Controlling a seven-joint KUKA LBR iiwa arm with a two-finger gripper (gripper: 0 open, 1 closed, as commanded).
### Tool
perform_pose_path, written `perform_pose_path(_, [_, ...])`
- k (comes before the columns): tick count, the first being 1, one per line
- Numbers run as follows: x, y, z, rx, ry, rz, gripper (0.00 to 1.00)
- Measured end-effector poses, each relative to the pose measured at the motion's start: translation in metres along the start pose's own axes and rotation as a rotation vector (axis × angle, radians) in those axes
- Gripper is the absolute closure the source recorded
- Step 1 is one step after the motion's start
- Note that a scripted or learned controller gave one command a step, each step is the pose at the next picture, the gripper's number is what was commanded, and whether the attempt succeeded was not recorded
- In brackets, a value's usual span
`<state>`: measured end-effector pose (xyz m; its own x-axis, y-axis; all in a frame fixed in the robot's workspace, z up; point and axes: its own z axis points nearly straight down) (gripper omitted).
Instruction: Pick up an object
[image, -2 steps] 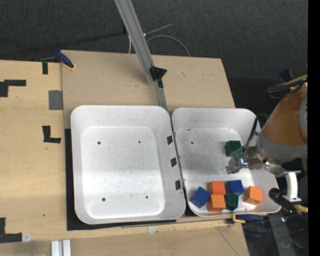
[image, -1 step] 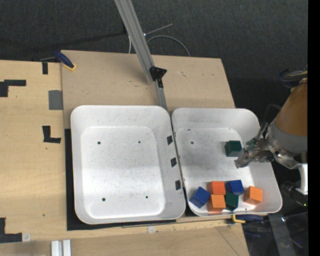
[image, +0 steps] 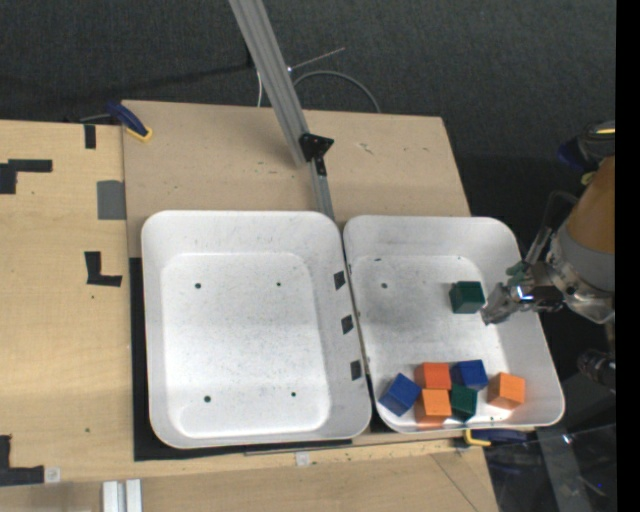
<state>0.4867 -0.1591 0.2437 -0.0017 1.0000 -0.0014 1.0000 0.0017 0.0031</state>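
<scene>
Arm body cut off at the right edge of the camera view; the grey wrist and a bit of orange band show, with the two-finger gripper (image: 505, 303) hanging over the right side of the right shallow white plastic bin (image: 420, 240). Fingers small and dark against the rim shadow, so whether the tool is open or closed cannot be told.

Dark green cube-shaped block (image: 466, 296) sits alone on the bin floor, just left of the gripper; whether they touch cannot be made out. Top face looks flat, edges crisp.

Count in right bin, near right corner cluster: two blue blocks (image: 401, 393) (image: 469, 374), three orange blocks (image: 434, 375) (image: 435, 403) (image: 508, 389), one more dark green block (image: 463, 400), packed close together. Total seven blocks: two green, two blue, three orange.

Left shallow white plastic bin (image: 245, 225) lies alongside, touching the right one. A grey metal pole (image: 280, 80) slants in from the far side.
</scene>
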Motion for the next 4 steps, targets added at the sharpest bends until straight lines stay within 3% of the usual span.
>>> perform_pose_path(4, [0.23,0.051,0.005,0.004,0.003,-0.007,1.0])
